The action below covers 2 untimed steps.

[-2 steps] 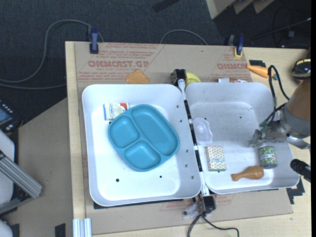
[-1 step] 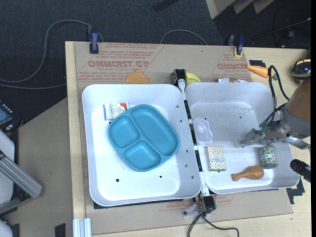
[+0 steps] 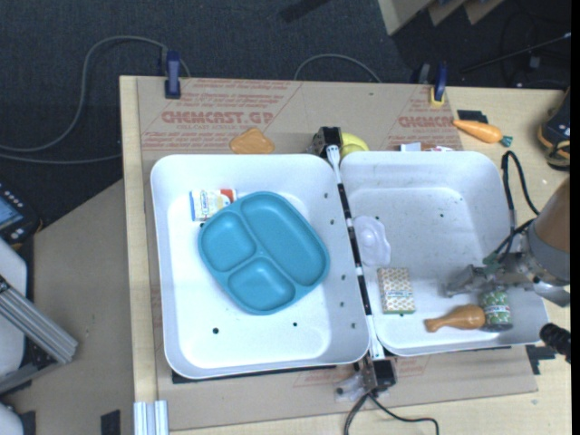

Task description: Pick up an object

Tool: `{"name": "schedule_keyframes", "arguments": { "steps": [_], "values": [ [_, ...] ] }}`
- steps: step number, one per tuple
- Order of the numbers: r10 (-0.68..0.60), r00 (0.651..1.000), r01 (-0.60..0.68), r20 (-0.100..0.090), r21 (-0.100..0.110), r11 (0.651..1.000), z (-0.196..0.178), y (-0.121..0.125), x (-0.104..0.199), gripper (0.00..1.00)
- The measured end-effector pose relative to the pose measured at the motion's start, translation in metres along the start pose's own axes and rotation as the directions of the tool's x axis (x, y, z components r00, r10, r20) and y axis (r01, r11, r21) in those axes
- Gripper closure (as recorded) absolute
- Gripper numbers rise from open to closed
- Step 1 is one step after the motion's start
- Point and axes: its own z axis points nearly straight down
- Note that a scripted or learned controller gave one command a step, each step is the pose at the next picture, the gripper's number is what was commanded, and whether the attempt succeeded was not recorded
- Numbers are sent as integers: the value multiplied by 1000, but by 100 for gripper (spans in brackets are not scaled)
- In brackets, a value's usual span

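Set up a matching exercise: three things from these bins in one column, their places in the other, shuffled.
Things:
1. blue divided plate
2. small patterned box
3. orange carrot toy

Places:
A. right bin, near the divider
B. on the bench, behind the right bin
C. left bin, near the middle

Pairs: 1-C, 2-A, 3-B

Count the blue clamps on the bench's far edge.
2: one blue clamp at the far left corner, the other clamp toward the far right. More could be out of frame.
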Motion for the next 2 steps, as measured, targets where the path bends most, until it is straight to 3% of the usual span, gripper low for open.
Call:
{"name": "schedule_keyframes", "arguments": {
  "steps": [1,2],
  "values": [
    [-3,1000,3,15,-18,1000,-89,75,-3,0],
    [-5,1000,6,-14,9,1000,2,190,7,0]
  ]
}}
